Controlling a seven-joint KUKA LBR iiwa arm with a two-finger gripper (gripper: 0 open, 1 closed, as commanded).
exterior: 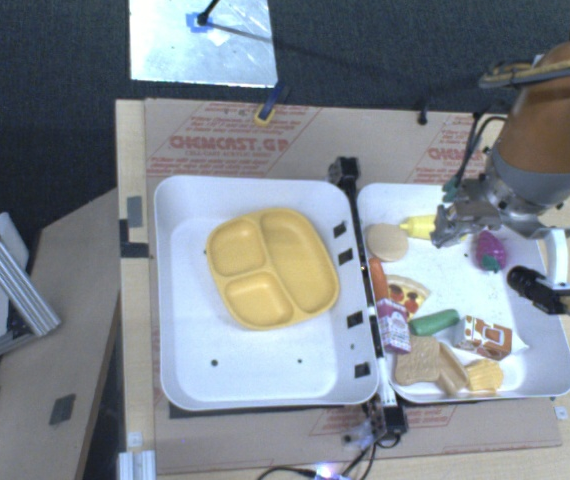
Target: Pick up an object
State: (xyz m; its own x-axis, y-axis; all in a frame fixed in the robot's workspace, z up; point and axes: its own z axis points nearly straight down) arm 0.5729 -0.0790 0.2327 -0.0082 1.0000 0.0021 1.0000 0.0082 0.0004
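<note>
While "CHEMCAST GP" marks the board (227,140), the tool (452,223) hovers, its grip state unclear.

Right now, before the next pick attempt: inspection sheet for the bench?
Surface: two white bins side by side, left bin, right bin.
Job's things: toy food crowded in the right bin, including a purple piece, a green piece and a round bun.
Clutter: yellow divided tray in the left bin.
Tool: low over the right bin's far side; grip state unclear.
Cables: black cable behind the bench.
Surroundings: dark carpet.
</note>
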